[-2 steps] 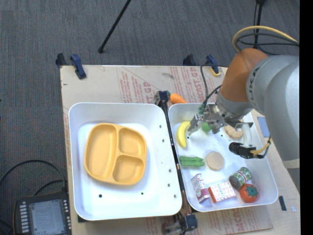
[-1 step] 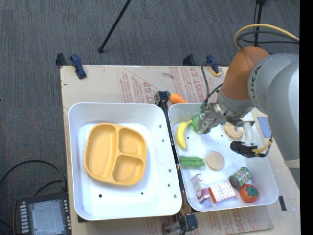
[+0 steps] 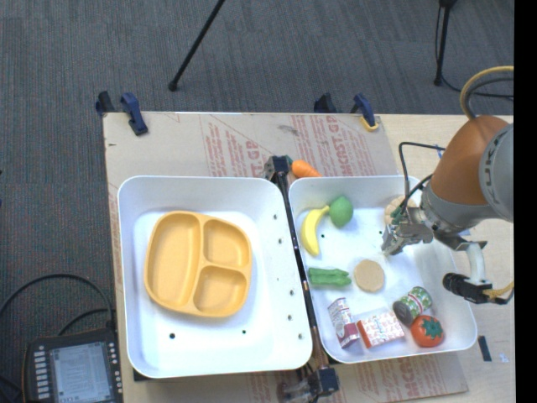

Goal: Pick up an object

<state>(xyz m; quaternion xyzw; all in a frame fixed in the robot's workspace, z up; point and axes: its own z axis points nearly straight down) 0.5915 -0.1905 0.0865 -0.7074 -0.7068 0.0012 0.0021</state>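
Red tomato (image 3: 428, 331) nearest; gripper (image 3: 396, 243) blurred above the right bin (image 3: 369, 353), grip perhaps unreadable.

The arm (image 3: 478, 175) reaches in from the right edge of the scene, its orange band uppermost and the grey wrist below it, angled down and to the left; the gripper (image 3: 396, 240) hangs at the end of the wrist, pointing downward, low over the right side of the scene; its fingers are too small and dark to tell apart.
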